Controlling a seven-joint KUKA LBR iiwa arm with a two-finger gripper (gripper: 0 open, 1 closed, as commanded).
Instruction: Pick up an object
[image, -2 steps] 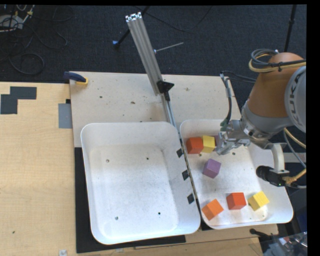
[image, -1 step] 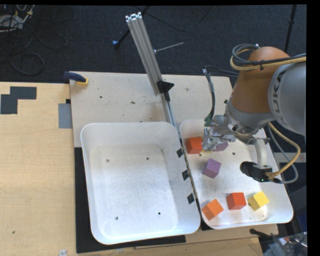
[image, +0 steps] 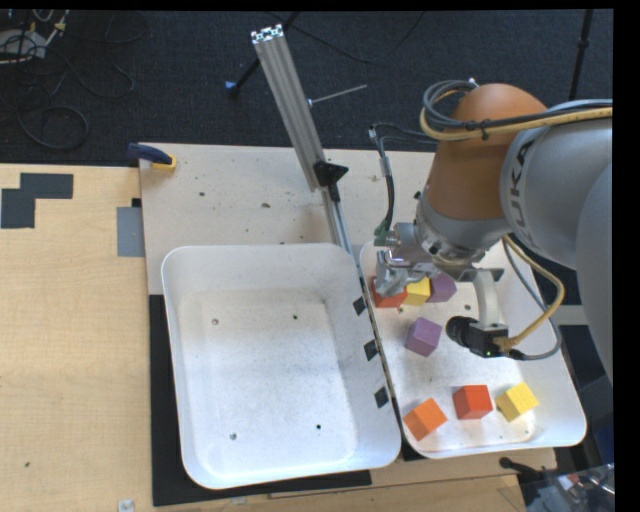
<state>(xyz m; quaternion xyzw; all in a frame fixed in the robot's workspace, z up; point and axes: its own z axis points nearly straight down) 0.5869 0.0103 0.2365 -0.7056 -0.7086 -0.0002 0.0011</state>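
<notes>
While the grey two-finger gripper (image: 402, 272) hovers over the small red block (image: 388, 294) beside a purple cube (image: 423, 336), I cannot tell its grip state.

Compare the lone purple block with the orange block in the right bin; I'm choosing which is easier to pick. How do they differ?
The purple block lies mid-bin, nearer the gripper; the orange block sits at the bin's near end by the left wall. The purple block stands apart from the others; the orange block heads a row with the red block and yellow block. Both look like small cubes of similar size, lying free.
</notes>
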